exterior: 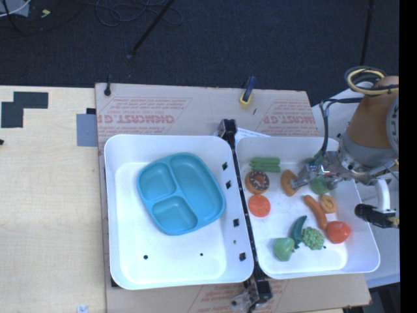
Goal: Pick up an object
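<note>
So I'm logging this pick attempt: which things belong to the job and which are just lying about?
Job:
- two-finger gripper low in the right white bin
- small green toy piece beside it
- toy food there: chocolate doughnut, orange carrot, red tomato, green broccoli

Lying about:
- blue three-compartment plastic plate in the left white bin
- blue-and-yellow clamp

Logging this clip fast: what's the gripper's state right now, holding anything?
Gripper: low in the right bin, among the toy food by a green piece; open or shut cannot be told, no hold visible.
</note>
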{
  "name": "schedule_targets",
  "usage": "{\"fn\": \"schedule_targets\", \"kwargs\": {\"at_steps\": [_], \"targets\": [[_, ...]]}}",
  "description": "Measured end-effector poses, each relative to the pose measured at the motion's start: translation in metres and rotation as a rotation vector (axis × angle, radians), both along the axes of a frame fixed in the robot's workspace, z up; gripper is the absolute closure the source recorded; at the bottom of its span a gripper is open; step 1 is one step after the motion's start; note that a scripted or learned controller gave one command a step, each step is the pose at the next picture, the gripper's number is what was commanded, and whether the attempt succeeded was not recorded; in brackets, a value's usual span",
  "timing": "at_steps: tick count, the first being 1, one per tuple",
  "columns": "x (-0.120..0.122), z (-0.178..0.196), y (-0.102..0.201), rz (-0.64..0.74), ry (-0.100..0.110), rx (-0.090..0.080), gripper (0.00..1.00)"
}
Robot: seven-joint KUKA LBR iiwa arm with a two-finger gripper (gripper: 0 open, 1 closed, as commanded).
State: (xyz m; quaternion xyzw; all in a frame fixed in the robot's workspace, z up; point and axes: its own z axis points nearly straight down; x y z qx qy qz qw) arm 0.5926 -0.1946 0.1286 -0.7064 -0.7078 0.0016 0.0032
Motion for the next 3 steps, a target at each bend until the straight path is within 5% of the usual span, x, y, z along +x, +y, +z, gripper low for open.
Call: {"fn": "schedule_targets", "kwargs": {"at_steps": [1,2,3], "targets": [[0.000,-0.044,0.003,-0.001,0.000,0.000,0.00],[0.000,-0.031,0.002,-0.003,-0.003,-0.001,1.00],[-0.008,0.027,0.001,-0.008,-0.010,-0.003,1.00]]}}
